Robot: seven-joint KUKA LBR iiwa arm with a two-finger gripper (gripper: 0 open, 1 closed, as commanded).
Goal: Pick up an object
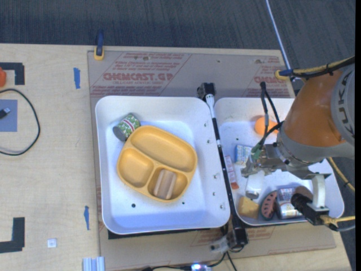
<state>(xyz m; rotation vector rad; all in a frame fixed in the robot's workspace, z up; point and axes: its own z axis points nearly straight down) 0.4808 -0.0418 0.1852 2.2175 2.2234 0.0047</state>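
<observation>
My gripper (pixel 252 165) hangs low over the left half of the right bin (pixel 228 113), below the arm's orange band (pixel 318 109). It sits just over a small blue and white packet (pixel 242 152) and a white piece (pixel 253 180). An orange ball (pixel 260 125) lies at the back of this bin, partly hidden by the arm. Near the front lie a yellow piece (pixel 247 206), a dark oval brush with red marks (pixel 269 205) and a small silver can (pixel 288 210). I see nothing held in the gripper.
The left bin (pixel 107 168) holds a yellow divided plate (pixel 156 161) with a tan block (pixel 165 183) in one compartment, and a green and grey object (pixel 126 126) beside it. A black bar (pixel 217 145) runs between the bins. Cables trail on the bench at left.
</observation>
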